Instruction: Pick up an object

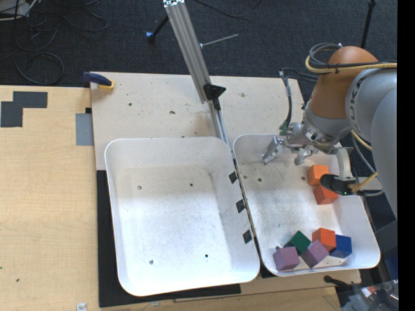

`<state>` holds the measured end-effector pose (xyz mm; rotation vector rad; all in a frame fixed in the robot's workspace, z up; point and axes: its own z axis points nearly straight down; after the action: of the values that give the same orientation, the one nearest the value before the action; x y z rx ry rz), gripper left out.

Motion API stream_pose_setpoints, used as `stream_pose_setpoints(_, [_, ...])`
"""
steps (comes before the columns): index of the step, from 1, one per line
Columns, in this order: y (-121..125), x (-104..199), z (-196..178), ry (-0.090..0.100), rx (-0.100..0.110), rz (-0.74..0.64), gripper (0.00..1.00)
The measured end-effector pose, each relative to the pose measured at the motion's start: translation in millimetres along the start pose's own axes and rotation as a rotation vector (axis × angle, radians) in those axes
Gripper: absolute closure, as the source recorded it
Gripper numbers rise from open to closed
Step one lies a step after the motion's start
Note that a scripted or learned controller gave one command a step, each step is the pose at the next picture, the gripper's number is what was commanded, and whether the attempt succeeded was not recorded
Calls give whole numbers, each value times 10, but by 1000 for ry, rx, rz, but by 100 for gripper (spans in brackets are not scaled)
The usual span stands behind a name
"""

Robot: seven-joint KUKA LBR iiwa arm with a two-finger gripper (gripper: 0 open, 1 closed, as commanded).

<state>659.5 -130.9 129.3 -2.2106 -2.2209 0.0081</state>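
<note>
My gripper (pixel 283 159) hangs over the far end of the right bin (pixel 272 199), open, with nothing between its fingers. Just to its right lie two orange blocks, one (pixel 317 173) touching the other (pixel 326 195), partly crossed by a black part of the arm. At the bin's near end sits a cluster: a green block (pixel 299 241), an orange block (pixel 324 237), a blue block (pixel 342 245) and two purple blocks (pixel 286 258) (pixel 314 253).
The left bin (pixel 175 212) adjoins the right one along a shared rim with black clips (pixel 240 205). A slanted metal rail (pixel 191 50) rises behind the bins. The arm's grey and orange body (pixel 350 89) looms at the right.
</note>
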Motion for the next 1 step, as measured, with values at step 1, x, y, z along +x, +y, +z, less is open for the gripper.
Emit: stream_pose_setpoints(1, [13,-21,-141,-1,-6,3,100])
